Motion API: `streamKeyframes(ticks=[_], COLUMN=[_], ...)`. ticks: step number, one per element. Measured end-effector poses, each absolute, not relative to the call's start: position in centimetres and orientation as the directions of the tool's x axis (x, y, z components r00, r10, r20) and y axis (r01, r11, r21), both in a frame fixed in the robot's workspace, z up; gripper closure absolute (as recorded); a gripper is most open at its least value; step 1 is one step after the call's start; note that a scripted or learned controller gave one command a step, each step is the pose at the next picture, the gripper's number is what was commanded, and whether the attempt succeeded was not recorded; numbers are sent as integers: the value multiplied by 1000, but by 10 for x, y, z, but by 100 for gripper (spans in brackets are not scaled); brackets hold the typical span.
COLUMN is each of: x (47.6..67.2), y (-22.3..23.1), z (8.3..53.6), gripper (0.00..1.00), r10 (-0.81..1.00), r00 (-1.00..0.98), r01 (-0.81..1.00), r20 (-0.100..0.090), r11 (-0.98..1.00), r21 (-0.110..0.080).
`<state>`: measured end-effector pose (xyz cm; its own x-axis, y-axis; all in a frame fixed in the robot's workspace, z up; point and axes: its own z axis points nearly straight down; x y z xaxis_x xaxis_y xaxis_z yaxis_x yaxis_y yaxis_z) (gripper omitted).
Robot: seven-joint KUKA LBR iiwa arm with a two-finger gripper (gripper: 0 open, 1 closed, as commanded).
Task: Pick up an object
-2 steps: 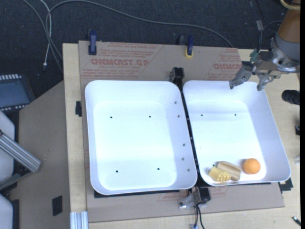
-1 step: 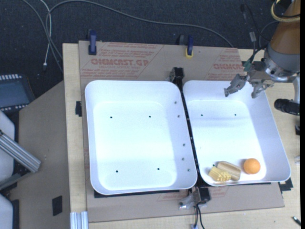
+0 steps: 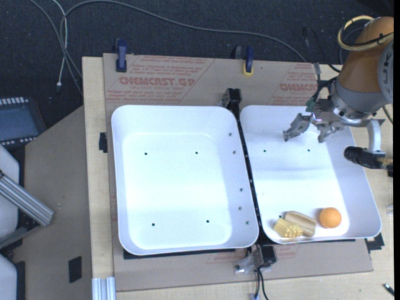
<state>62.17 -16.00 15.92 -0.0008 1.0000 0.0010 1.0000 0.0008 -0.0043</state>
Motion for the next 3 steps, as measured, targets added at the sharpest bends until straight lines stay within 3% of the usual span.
streamKeyframes(ticks=[1, 2, 3], x=[626, 627, 630], y=[-159, -159, -156], z=[98, 112, 155], gripper=[0, 100, 100], r10=[1000, 1000, 1000], r00=[-1, 0, 0], r01=[1000, 1000, 1000], r20=[1, 0, -1], r11=[1, 0, 0], r21=[-4, 3, 4])
